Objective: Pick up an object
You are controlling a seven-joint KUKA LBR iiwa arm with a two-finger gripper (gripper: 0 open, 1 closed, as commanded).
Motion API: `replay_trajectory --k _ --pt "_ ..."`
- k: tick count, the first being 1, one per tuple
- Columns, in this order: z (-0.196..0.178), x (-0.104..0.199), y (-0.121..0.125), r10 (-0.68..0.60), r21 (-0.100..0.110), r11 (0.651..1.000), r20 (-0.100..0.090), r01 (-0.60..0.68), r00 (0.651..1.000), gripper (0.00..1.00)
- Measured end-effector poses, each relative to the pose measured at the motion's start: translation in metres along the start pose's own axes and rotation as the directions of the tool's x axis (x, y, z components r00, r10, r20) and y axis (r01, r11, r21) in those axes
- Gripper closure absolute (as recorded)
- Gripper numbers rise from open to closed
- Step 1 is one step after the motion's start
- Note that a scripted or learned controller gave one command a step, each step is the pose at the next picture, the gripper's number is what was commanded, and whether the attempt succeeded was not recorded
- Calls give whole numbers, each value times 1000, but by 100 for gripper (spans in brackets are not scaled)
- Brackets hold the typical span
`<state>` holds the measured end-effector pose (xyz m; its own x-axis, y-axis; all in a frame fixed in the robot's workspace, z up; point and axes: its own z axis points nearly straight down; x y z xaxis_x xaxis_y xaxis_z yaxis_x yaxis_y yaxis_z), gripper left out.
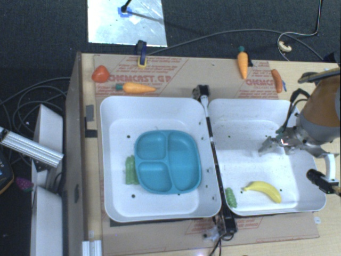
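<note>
Bench surround, upper left of frame: a red tomato-like toy [100, 74] lay on the cardboard, with an orange toy carrot [137, 88] just beside it to the right.
Left bin [114, 159]: a blue divided plate [167, 161] sat at centre; a green toy vegetable [130, 170] lay touching its left edge.
Bench surround, upper right of frame: a second carrot [243, 63] lay upright in the picture; a smaller orange piece [277, 80] lay to its right.
Right bin [240, 116]: a banana [262, 190] lay on the floor toward the lower middle; a small green piece [230, 197] lay at the lower left corner, near the divider.
Gripper [270, 144]: low in the right bin, at mid-height on its right side, pointing toward frame left; nothing was visible between its fingers; whether they were spread or pressed together could not be told.
Arm [325, 113]: entered from the right edge of frame.
Key relation: the banana lay below the gripper in the picture and very slightly left, apart from it and not touching.
Banana long axis: roughly left to right, dipping toward lower right, curve bowed upward.
Judgement: the banana looked the nearest candidate; the coming move would likely call for a shift toward the lower edge of frame and a grip across the short width.
</note>
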<state>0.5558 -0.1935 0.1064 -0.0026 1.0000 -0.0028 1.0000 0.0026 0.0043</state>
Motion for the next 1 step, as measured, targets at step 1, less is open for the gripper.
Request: replay_trajectory --k 1 --pt "-10 0 1 -3 -1 1000 0 3 1000 100"
